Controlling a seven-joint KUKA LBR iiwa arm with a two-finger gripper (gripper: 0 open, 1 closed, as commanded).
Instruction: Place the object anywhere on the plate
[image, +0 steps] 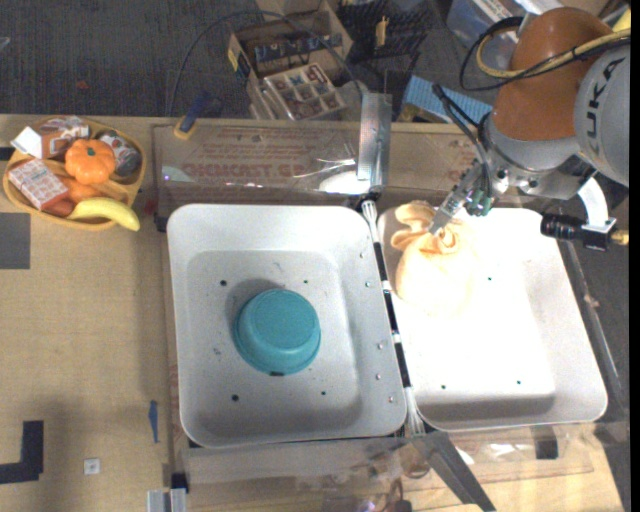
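A round teal plate (278, 330) lies in the middle of the left bin (200, 250). A pale peach, soft-looking object (425, 262) sits at the far left corner of the right bin (520, 340), close to the divider between the bins. Its upper part looks bunched and its lower part is blurred. My gripper (443, 222) comes in from the upper right and its tip is right at the top of this object. The tip is small and partly merged with the object in the camera view.
A dish of toy food (75, 170) with an orange pumpkin and a banana stands on the bench at the far left. A clear plastic sheet (270, 165) lies behind the left bin. Cables and boxes sit beyond the bench.
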